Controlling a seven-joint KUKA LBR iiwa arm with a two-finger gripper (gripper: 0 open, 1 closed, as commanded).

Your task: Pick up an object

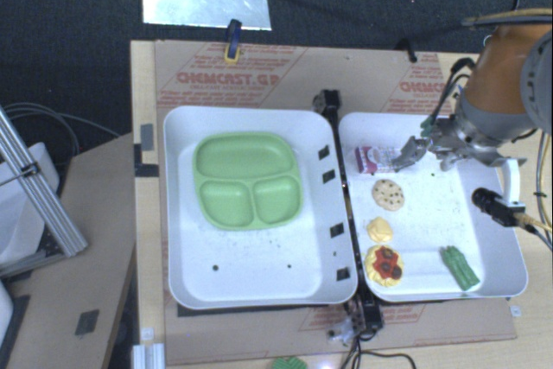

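Nearest my camera, along the right bin's (pixel 517 272) front wall, sit two items: a round yellow disc with red topping (pixel 384 264), pizza-like, and a ribbed green stick (pixel 460 267), pickle-shaped, lying at a slant toward the front right corner. I take the right bin as landmark for everything below.

Largest first. Brown cardboard sheet (pixel 259 69) with red print lies under both bins and extends behind them. Left bin (pixel 186 272), touching the right bin's left wall, is shallow, white, rounded at the corners, with small dark specks on its floor. It holds a pale green plastic tray (pixel 248 181) with three compartments, smooth and matte. Right bin is the same white shell.

Arm (pixel 510 82) comes in over the right bin's back right corner: orange band uppermost, grey wrist below, tilted down and leftward. Gripper (pixel 411 153) reaches over the bin's back left area; I cannot tell how its fingers stand.

Candidate objects, all loose on the bin floor: pink-and-white packet (pixel 373 159), crinkled, by the back left wall, just beside the gripper tip; whether they touch, I cannot tell. Round tan cookie with dark chips (pixel 389 194) in front of the packet. Small lumpy yellow piece (pixel 379 229) between cookie and disc.
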